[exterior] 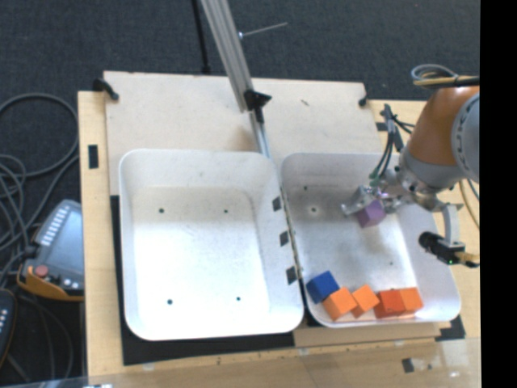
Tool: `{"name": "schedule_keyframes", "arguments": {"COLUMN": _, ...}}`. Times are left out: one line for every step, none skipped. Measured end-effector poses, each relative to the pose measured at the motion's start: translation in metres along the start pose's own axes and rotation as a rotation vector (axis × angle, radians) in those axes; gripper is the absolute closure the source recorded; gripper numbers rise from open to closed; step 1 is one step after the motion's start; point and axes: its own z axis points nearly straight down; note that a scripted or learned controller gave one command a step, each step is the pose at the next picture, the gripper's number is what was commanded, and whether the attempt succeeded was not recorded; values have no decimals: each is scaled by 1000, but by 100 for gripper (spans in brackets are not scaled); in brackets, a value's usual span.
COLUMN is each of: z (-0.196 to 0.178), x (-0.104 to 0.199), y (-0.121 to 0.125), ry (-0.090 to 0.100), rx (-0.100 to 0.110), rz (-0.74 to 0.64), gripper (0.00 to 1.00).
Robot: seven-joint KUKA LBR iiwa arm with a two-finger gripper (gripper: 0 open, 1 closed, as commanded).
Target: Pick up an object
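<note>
Nearest the camera, along the lower edge of the frame, runs the front of the pale wooden table [97, 354], which carries two shallow white plastic bins side by side. Of these, the left white bin [202, 245] takes up the middle left of the frame, and the right white bin [323, 176] sits touching it at centre right. From the right of the frame reaches the grey arm with its orange band [440, 132], bent down over the right bin. Its hand [370, 207] is clenched on a small purple cube [371, 213], held above the upper middle of the right bin's floor. Along that bin's lower wall lies a row of small blocks: a blue cube [322, 284], then two orange cubes [352, 301], then a red-orange block [399, 301] at lower right.
</note>
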Motion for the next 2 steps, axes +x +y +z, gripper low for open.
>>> {"name": "schedule_keyframes", "arguments": {"z": 0, "x": 6, "y": 8, "ry": -1, "rx": -15, "rz": 4, "gripper": 0}}
{"name": "schedule_keyframes", "arguments": {"z": -25, "x": 0, "y": 1, "ry": 6, "rx": 2, "rz": 4, "gripper": 0}}
